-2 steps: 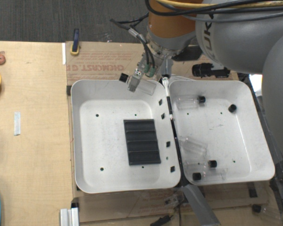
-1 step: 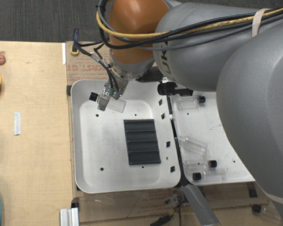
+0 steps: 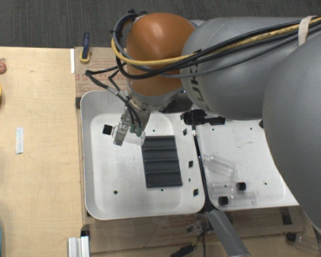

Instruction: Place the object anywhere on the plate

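**Ana:** Which step was in hand at that moment?

**Ben:** On the left, the bare part of the desk took no part. The hand hung over the upper part of the left bin, just beside the top-left corner of the dark ribbed plate. It was probably the step of bringing the object over the plate, but that was only a judgement.

**Ana:** Was the hand grasping something?

**Ben:** That could not be told. The orange band of the arm and the wrist covered it from above, so it was hidden whether the hand was clenched or released. No object was seen in it.

**Ana:** Where was the object, then?

**Ben:** Most likely it was one of the clear plastic pieces in the right bin. They lay near that bin's left wall, well apart from the plate. They looked thin and transparent, almost lost against the white floor. Two small black blocks lay near them. Which thing was meant was not certain.

**Ana:** What did the next move call for?

**Ben:** If the hand carried something, it needed a small shift to the right, over the ribs, and a low release. If it carried nothing, it had to cross into the right bin first. A clear piece there would probably be light and slippery to take.
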You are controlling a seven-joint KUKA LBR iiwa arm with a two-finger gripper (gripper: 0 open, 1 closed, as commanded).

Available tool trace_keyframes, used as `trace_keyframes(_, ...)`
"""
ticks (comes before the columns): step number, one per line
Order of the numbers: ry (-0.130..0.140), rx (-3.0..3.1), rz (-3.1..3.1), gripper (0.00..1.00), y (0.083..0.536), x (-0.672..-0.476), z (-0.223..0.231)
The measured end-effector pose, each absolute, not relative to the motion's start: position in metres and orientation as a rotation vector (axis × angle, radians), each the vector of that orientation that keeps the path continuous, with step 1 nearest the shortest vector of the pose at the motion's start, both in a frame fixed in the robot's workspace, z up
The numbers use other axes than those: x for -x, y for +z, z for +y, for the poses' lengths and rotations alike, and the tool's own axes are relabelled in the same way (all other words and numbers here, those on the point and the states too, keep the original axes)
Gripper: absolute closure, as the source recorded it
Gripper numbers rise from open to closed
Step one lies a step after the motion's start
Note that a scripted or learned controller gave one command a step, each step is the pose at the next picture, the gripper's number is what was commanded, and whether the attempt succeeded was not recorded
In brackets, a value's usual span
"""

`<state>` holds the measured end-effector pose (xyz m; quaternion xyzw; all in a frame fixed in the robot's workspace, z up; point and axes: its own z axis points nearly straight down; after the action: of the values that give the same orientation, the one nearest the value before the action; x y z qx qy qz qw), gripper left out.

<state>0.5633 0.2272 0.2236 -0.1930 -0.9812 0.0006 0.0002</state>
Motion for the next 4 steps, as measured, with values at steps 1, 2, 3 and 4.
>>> trace_keyframes(1, 0.001, 0.387, -3.117, 1.0, 0.23, -0.541, 0.228)
trace_keyframes(2, -0.001, -0.158, -3.137, 1.0, 0.124, -0.561, 0.228)
trace_keyframes(3, -0.002, -0.31, -3.129, 1.0, 0.27, -0.522, 0.228)
trace_keyframes(4, -0.002, -0.31, -3.128, 0.0, 0.27, -0.522, 0.228)
